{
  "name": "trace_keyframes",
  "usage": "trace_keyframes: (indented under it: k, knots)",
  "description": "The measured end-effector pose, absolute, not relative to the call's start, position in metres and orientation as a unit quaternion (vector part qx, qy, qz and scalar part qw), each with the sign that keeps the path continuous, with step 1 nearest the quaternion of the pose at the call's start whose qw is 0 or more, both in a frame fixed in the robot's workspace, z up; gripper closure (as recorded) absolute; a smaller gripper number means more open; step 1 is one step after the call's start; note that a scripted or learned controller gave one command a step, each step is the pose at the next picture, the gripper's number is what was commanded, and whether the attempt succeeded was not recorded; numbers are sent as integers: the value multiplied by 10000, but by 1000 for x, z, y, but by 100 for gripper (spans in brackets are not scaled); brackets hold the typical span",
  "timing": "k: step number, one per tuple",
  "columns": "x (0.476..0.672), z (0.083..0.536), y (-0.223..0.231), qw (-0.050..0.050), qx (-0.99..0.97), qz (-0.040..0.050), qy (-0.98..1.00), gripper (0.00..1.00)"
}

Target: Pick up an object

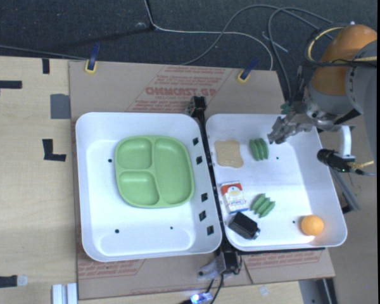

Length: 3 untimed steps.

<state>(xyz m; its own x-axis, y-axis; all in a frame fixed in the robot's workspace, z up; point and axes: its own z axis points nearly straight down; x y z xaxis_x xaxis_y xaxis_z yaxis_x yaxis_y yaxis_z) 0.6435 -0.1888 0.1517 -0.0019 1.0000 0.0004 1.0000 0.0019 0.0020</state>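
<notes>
Arm (361,94): grey casing | band (345,49): orange, rounded, above wrist | cables: yellow and dark loop at band's left | gripper (280,132): grey metal, small, blurred | side fitting (335,159): black cylinder on white bracket

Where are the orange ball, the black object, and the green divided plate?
orange ball (311,225), camera view, centre of the ball
black object (244,225), camera view, middle of its top face
green divided plate (154,171), camera view, ridge where its compartments meet

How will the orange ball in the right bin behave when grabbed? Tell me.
The orange ball looks round and smooth, so it would probably roll if nudged. It lies near the right bin's corner, whose walls may stop it. It may slip from the claw.
</notes>
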Motion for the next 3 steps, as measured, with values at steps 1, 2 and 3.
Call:
trace_keyframes:
  k: [1,2,3]
  knots:
    - [645,213,-180,23,7061,19,7081,100]
    - [645,216,-179,-1,7066,5,7076,100]
    - [641,226,-131,-10,7053,1,7089,100]
